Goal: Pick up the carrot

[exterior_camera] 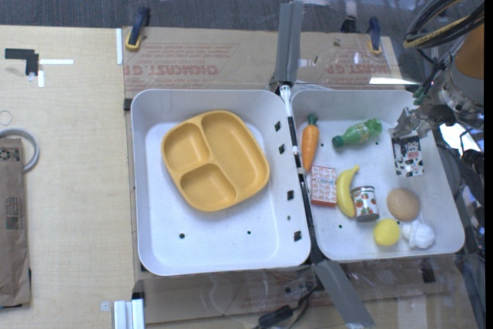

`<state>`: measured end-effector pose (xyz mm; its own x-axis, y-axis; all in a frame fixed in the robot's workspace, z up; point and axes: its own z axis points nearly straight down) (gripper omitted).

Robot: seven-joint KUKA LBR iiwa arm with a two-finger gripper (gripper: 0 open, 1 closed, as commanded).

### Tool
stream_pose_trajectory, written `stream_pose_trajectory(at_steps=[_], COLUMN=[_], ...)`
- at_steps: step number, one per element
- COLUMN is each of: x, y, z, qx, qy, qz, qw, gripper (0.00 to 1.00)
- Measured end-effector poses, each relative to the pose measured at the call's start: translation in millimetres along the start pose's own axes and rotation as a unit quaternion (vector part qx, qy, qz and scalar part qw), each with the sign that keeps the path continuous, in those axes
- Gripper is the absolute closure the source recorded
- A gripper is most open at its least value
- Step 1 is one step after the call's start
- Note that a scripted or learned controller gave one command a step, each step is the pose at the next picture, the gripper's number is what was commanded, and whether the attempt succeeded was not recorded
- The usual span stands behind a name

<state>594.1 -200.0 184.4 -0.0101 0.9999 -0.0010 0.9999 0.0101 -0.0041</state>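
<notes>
Surface (62, 166): pale wood, carrying two white bins side by side; all places below are given from the carrot.
Left bin (154, 243): across the divider from the carrot, on its left; it holds a yellow tray (214, 159) with three compartments, nothing in them.
Right bin (447, 243): the carrot's own bin.
Arm (470, 65): grey with an orange band, well to the right of the carrot, over the bin's far right edge.
Tool (407, 129): well apart from the carrot, to its right, above a small black-and-white carton (408, 158); whether it is wide or narrow I cannot tell, and nothing shows in its grasp.
Carrot (310, 142): orange with a green top, lying lengthwise against the right bin's left wall, untouched.
Bottle (358, 132): green, just right of the carrot, lying on its side.
Banana (346, 189): below and right of the carrot.
Red box (323, 186): just below the carrot, beside the banana.
Can (364, 203): further below and right.
Egg (403, 205), lemon (387, 233), white object (420, 235): far corner, diagonal from the carrot.
Done: nothing yet, as I judge it; the carrot is not lifted.
Left: cross the bin to the carrot, come down, close, raise it. The wall beside it may crowd the grasp.
</notes>
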Motion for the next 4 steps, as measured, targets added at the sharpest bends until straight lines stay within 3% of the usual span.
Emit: stream_pose_trajectory(at_steps=[1, 2, 3, 4], x=[-22.9, -22.9, -22.9, 37.1], y=[15.3, 65.4, 65.4, -8.6], z=[-83.3, -154.9, -154.7, -13.9], qx=[0.0, 0.0, 0.0, 0.001], qy=[0.0, -0.001, -0.001, 0.0], qz=[-0.014, -0.09, -0.09, 0.047], qw=[0.9999, 0.9959, 0.9959, 0.9989], gripper=[1.0, 1.0, 0.0, 0.0])
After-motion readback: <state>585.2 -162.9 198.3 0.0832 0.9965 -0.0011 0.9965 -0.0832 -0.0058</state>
